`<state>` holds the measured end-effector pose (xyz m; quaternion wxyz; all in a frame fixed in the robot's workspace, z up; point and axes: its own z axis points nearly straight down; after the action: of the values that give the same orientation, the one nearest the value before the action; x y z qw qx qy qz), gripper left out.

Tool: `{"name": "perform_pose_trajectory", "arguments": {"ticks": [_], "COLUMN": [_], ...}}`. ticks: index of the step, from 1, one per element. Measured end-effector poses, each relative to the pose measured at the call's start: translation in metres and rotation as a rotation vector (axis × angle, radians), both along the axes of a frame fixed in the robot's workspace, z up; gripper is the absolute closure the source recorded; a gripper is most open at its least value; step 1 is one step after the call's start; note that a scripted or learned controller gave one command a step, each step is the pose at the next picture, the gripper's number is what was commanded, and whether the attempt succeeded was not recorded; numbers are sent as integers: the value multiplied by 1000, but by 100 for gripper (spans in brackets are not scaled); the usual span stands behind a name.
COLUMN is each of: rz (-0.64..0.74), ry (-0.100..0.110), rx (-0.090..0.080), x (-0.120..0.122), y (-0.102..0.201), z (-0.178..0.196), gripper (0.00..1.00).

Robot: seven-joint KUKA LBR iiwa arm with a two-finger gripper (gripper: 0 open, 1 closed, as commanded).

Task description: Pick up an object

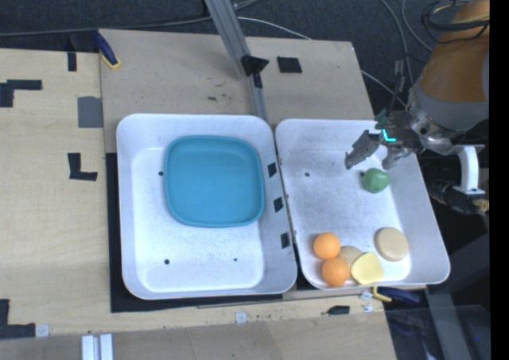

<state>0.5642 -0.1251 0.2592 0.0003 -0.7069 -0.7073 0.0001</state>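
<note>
My gripper (372,160) hangs over the far right part of the right bin (318,152), and it is open, with a dark finger (357,152) splayed to the left. A small green rounded object (375,181) lies on the bin floor just in front of the fingertips; nothing is between the fingers. At the bin's near end lies a cluster: two orange balls (326,245) (335,272), a yellow piece (367,268), a beige round piece (391,244) and a speckled tan piece (349,254) half hidden among them.
The left bin (139,215) holds a square blue plate (215,180). A grey metal pole (231,25) slants up from between the bins at the back. Cables run behind the right bin.
</note>
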Motion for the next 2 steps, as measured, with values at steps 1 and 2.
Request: {"name": "perform_pose_trajectory", "arguments": {"ticks": [1, 2], "rz": [0, 1], "ry": [0, 5], "rx": [0, 0], "x": [0, 5], "y": [0, 7], "z": [0, -58], "gripper": [0, 0]}}
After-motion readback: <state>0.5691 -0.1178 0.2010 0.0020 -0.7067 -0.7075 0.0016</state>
